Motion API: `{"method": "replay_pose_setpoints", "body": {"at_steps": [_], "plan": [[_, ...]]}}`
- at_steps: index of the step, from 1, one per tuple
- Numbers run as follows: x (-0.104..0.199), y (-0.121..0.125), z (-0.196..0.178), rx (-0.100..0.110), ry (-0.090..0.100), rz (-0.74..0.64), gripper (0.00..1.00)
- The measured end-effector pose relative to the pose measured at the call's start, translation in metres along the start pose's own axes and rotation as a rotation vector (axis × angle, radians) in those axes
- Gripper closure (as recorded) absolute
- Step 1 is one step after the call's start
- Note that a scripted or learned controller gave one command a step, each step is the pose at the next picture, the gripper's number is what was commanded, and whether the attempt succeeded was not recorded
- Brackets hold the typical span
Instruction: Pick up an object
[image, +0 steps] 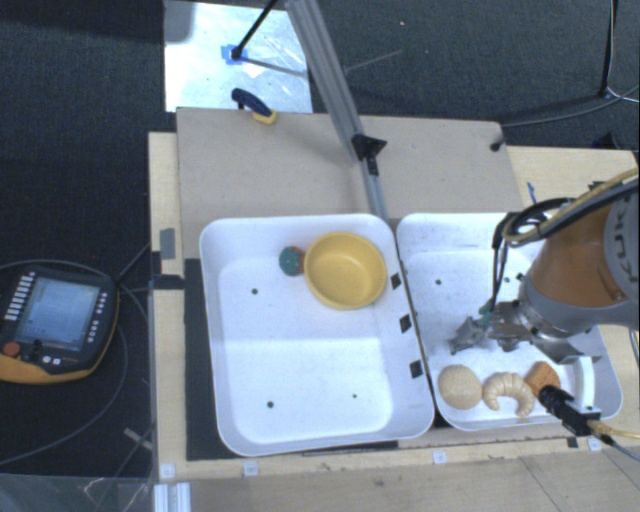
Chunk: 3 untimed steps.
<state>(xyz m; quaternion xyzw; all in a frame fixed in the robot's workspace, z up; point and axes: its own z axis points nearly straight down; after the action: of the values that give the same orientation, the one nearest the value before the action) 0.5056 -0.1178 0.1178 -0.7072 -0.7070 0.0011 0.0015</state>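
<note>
Two white bins sit side by side on the counter (260, 160), and we are hanging over the right bin (440, 260) with the arm (585, 265) reaching in. From this slant we cannot tell whether the fingers are parted or closed, and nothing is visibly held between them.

Largest first: well off to the far side of the gripper (468, 335), across the wall between the bins, the yellow bowl (346, 270) sits in the left bin (300, 400). It looks stiff, light and smooth; we judge the rim the only sensible place to pinch, and a slippery one. Touching it, on the side away from us, is a small green ball (291, 260), likely to roll.

Closer in, just below the gripper, three food-like pieces lie in a row along the right bin's near wall. The round beige bun (460, 386) is nearest and stands slightly apart from the others; we would take it across its middle, and it may be light and a little soft. Next, the pale croissant (510, 391), curved, best gripped across its thick centre. Beyond that, a small orange-brown piece (543, 376), partly hidden under the arm.

Room to move: open floor lies above the row, but the near wall crowds all three, so we judge a straight descent safer than a sideways approach. The bun has the most free space around it.
</note>
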Motion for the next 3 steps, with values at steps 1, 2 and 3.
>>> {"method": "replay_pose_setpoints", "body": {"at_steps": [1,2,3], "plan": [[0.0,0.001,-0.012,-0.005,-0.001,0.0,1.0],[0.003,-0.007,-0.065,-0.009,-0.001,-0.001,1.0],[0.003,-0.006,-0.11,-0.008,-0.001,-0.001,1.0]]}}
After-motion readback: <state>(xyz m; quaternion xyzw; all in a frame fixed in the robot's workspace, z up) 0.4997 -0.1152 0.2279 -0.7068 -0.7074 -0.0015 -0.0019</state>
